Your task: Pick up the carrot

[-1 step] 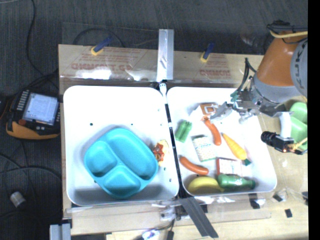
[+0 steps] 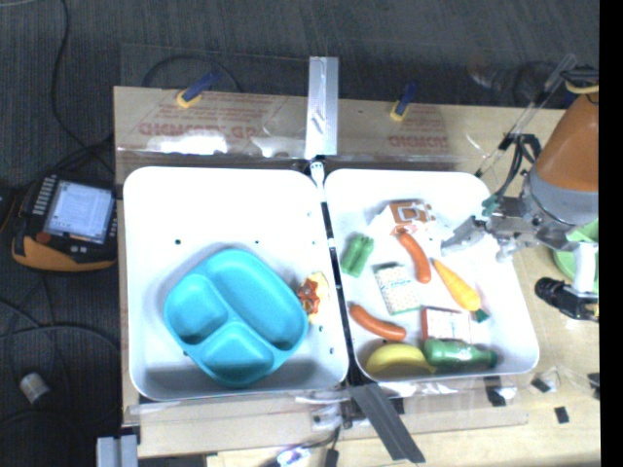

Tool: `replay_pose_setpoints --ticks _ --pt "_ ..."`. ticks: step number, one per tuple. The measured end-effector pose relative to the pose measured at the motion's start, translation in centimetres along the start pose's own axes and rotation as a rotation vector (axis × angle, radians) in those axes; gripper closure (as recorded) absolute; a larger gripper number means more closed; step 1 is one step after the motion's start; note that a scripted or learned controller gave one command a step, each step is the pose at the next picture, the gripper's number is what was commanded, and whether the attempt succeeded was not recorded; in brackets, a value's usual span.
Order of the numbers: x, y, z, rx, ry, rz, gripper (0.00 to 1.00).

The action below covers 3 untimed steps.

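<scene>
Carrot [image 2: 456, 284] lies free in the right bin [image 2: 506, 353], orange and tapered, slanting from upper left to lower right near the bin's right wall, with a yellowish tip at its lower end. Just above it hangs the gripper [image 2: 465, 239], its grey fingers pointing left over the bin's upper right part; whether they stand apart or together I cannot tell, and nothing shows between them. Behind the gripper the arm [image 2: 569, 163] runs back to the right, its orange band at the frame's edge.

Left of the carrot lies a sausage [image 2: 416, 256], and below that a patterned card [image 2: 396, 288]. A second sausage [image 2: 377, 322], a banana [image 2: 397, 359], a cucumber [image 2: 458, 356] and a green pepper [image 2: 356, 254] share this bin. The left bin [image 2: 146, 202] holds a blue divided tray [image 2: 232, 314].
</scene>
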<state>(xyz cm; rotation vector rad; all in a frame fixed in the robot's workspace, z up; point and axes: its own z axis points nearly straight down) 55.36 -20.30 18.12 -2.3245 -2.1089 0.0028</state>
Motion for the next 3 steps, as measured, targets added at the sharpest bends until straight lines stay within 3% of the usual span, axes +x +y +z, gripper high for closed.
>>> replay_pose_setpoints --ticks 1,2,3 --pt "-0.2 -2.6 8.6 -0.003 0.005 0.033 0.00" --pt "-0.2 -2.7 7.9 0.002 0.006 0.034 1.00" --pt "1.0 -4.5 -5.1 -0.001 0.000 -0.173 1.00"
